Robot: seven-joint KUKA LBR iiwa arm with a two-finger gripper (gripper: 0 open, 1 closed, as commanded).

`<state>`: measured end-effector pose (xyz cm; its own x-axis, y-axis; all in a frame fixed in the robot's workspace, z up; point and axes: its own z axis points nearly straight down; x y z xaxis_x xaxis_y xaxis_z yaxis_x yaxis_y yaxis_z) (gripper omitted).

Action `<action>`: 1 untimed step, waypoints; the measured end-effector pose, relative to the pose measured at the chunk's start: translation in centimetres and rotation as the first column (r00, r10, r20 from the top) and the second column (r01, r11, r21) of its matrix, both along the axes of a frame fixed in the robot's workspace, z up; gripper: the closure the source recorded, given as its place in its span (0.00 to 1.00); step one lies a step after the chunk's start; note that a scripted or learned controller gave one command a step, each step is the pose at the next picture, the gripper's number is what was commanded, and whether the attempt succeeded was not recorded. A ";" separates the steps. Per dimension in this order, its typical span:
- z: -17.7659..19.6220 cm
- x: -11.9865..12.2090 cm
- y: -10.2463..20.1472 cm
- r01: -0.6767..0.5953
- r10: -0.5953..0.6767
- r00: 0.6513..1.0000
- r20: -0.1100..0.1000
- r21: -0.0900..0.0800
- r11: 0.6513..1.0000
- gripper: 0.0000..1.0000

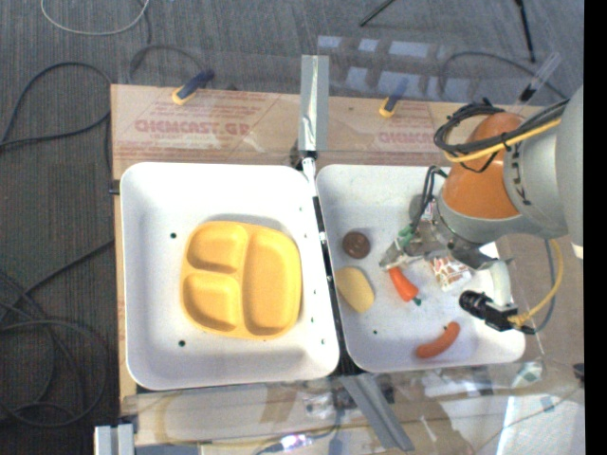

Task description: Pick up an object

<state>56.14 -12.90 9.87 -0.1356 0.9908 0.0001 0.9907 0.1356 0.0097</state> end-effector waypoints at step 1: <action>8.4 5.2 4.7 0.149 -0.149 0.989 -0.013 -0.004 0.989 1.00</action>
